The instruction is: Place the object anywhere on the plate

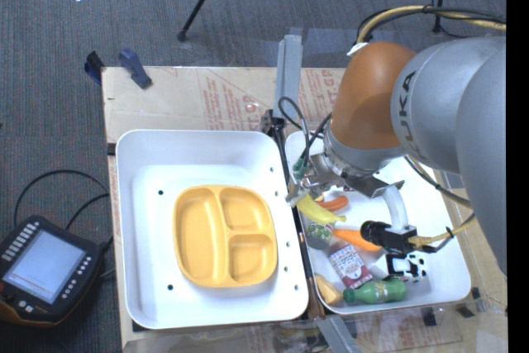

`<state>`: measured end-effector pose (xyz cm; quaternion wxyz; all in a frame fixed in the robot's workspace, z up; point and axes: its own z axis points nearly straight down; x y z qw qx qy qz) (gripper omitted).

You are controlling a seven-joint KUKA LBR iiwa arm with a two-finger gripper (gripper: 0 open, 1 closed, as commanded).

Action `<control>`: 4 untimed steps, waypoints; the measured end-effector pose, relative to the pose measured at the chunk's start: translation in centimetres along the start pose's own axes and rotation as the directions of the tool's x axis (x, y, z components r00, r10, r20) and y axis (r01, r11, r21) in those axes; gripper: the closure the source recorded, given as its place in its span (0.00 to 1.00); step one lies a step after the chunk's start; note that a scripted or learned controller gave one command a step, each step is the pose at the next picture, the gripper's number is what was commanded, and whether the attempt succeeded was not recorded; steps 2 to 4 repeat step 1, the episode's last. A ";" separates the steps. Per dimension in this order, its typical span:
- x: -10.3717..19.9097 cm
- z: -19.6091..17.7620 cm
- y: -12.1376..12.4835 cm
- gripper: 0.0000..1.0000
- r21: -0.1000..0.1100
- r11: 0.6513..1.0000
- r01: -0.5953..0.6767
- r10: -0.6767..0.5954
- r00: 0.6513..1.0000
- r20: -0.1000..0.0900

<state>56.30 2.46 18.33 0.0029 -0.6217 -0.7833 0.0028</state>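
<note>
A yellow plate [225, 236] with three compartments lies in the middle of the left white bin [140, 178], and nothing rests on it. My gripper [307, 181] is low over the left side of the right bin [450, 281], mostly hidden under the orange wrist band and grey arm. Just below it lies a yellow banana [319, 209], with a small orange piece [335, 201] beside it. I cannot tell whether the gripper touches the banana.
The right bin also holds an orange carrot [359, 236], a red-and-white packet [347, 263], a green bottle [376, 292], a black-and-white cow toy [407, 264] and a green item [319, 234]. A teach pendant [45, 264] lies on the floor at left.
</note>
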 end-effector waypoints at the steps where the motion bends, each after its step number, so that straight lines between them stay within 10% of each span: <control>1: 6.8 0.0 3.0 1.00 0.000 0.974 0.225 -0.225 0.974 0.001; 4: 6.8 0.0 3.0 1.00 0.000 0.974 0.225 -0.225 0.974 0.001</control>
